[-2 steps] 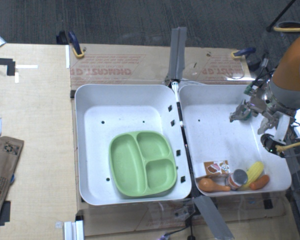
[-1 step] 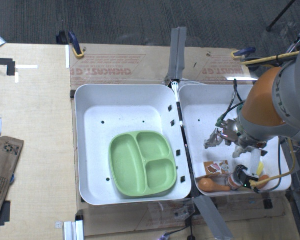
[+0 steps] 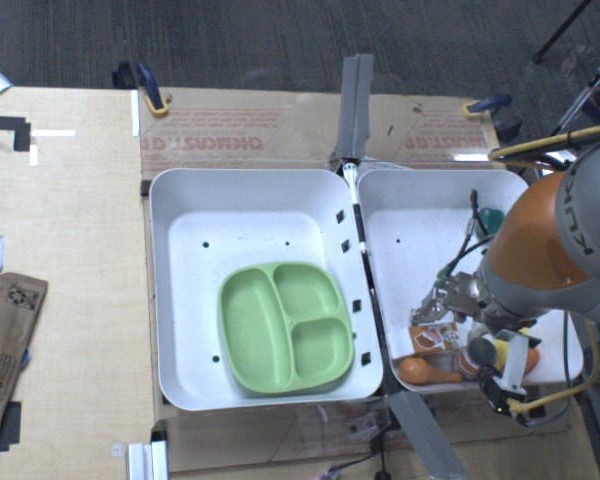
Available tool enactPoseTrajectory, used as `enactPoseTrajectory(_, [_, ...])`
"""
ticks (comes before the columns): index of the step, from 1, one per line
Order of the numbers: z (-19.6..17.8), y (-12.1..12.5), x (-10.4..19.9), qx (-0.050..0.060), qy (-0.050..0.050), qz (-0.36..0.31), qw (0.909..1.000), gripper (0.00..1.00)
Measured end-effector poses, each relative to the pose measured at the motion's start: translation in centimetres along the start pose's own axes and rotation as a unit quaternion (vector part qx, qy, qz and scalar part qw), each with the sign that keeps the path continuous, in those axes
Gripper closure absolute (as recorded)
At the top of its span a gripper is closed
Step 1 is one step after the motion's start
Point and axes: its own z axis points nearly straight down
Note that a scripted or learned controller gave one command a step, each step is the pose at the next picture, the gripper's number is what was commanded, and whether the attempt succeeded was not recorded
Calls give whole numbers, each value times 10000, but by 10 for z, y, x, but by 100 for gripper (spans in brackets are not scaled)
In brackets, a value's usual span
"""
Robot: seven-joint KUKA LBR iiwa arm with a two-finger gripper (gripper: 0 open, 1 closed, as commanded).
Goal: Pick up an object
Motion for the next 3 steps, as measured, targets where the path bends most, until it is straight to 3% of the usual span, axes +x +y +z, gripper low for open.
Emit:
enactPoseTrajectory(2, [0, 0, 0, 0, 0, -2, 10000, 0])
enactPoseTrajectory(3, [-9, 1, 0, -10, 2, 17, 10000, 100])
